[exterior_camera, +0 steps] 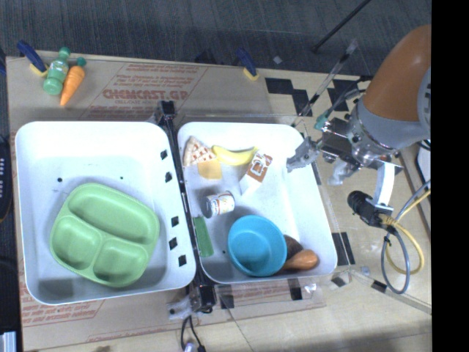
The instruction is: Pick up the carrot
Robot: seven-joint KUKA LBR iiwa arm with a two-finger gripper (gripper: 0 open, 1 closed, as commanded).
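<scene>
The carrot (72,84) lies outside both bins, on the cardboard (139,86) at the far left corner of the desk, just beside a small green bottle (56,75) and near a blue clip (31,57). The arm (396,86) sits at the opposite side, over the right rim of the right bin (315,196), with its jaws (302,158) hanging near that bin's upper right corner and holding nothing. Whether they stand open or closed I cannot tell (the tips are small and blur into the white wall).

So the task looks to be at its very start: the approach has not begun in earnest. The next move calls for a long reach across both bins to the far left corner, then a descent that lines the jaws across the carrot's narrow body without catching the bottle.

The right bin holds a blue bowl (256,246), a banana (234,155), a waffle-like wedge (196,152), a small can (220,204) and a small carton (258,167). An orange-brown thing (302,259) is partly hidden behind the bowl and hard to name. The left bin (44,160) holds a green divided tray (105,233).
</scene>
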